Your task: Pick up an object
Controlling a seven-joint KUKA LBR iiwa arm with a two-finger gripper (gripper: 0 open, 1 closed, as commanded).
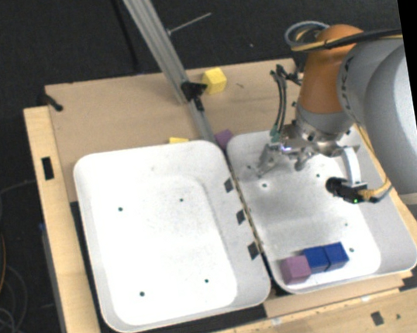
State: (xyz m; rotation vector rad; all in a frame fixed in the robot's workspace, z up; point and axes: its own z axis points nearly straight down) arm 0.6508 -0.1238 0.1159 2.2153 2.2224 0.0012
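While the gripper (279, 157) hovers at the right bin's (390, 250) far end — jaws' state I cannot tell — the 2 blocks, purple (294, 268) and blue (325, 257), lie near its front edge.

Matt white plastic bins (164, 231) on a bare wooden bench (106, 115).

Gripper (281, 156) blurred, too small to read; arm (389, 117) cut off at right edge.
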